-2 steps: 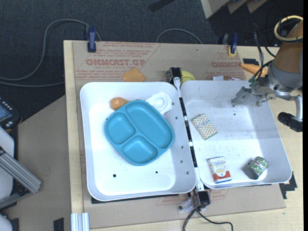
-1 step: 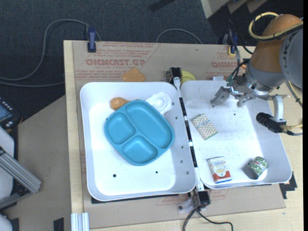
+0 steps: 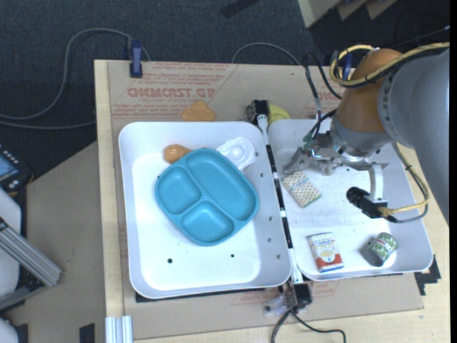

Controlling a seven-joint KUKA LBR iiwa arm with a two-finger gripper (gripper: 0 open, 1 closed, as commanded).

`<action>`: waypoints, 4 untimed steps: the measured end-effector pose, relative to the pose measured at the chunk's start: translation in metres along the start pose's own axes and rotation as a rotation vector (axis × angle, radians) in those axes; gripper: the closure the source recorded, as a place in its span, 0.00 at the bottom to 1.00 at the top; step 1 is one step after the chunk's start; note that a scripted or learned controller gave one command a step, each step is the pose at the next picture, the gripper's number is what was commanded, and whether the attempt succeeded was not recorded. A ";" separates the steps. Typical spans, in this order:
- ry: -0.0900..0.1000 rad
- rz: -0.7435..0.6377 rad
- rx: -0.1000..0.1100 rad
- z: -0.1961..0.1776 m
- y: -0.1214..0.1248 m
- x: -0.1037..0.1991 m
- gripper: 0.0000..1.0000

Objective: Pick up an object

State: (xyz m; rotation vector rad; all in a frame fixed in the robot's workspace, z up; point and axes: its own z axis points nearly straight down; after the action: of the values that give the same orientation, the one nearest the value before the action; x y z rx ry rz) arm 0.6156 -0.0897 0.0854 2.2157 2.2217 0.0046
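seen from above, the grey arm's gripper (image 3: 312, 160) hangs low over the right bin (image 3: 410, 220), just above a patterned packet (image 3: 300, 189) that looks like its likely target, its state impossible to tell, while a blue divided tray (image 3: 206, 195) fills the left bin (image 3: 143, 191).

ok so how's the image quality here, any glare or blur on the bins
Camera view: lighting is even and soft; the left bin looks bright white, near washed out, with faint shadow under the blue divided tray. The arm at right is soft and out of focus, and the small items in the right bin, like the patterned packet, are slightly fuzzy.
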 end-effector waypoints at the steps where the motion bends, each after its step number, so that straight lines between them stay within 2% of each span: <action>1: -0.002 0.001 0.000 0.000 0.053 -0.024 0.00; 2: -0.005 0.008 0.002 0.000 0.050 -0.104 0.00; 3: 0.002 0.010 0.010 -0.034 -0.049 -0.137 0.00; 4: -0.006 -0.004 -0.017 -0.161 0.050 -0.115 0.00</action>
State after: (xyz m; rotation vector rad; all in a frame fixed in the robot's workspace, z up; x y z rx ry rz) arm 0.6654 -0.2043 0.2468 2.2000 2.2151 0.0168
